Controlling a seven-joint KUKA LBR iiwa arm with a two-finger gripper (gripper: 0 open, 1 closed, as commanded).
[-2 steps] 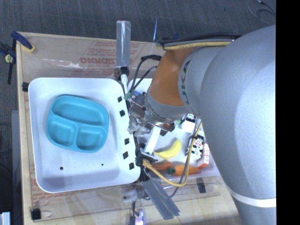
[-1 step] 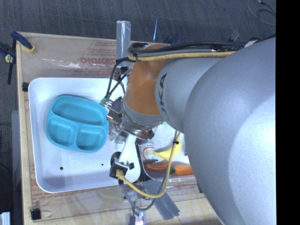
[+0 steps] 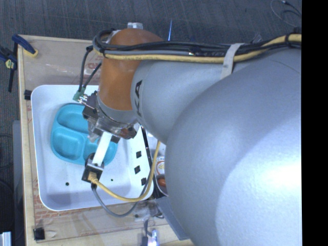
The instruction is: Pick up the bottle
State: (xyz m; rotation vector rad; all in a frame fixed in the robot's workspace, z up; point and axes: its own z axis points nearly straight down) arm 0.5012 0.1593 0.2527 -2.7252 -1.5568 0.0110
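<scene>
Closest to the cam was the arm [image 3: 246, 152] itself, its big grey link covering the right and middle of the bench, so I had v. little to go on. Below the orange band [image 3: 117, 81] the gripper [image 3: 96, 132] hung low over the left bin [image 3: 43, 188], at the right edge of a blue dish [image 3: 69, 135] with two hollows that sat towards the bin's left side. The wrist blocked my line of sight, so I couldn't tell whether the gripper was open or closed, nor whether it touched the dish or just hovered above it. I saw nothing held in it. As for the bottle, I couldn't place it w/ any certainty. A white-and-orange sliver [image 3: 160, 169] poked out from under the arm just past the left bin's right edge, and my guess was that this was part of it, prob. lying in the other bin. If so, the gripper was well off target. I'd expect a small bottle to be light and stiff but smooth and round, so apt to roll or squirt out of a pinch. I'd take it across the body near the middle, square to its long axis, not at the cap.
</scene>
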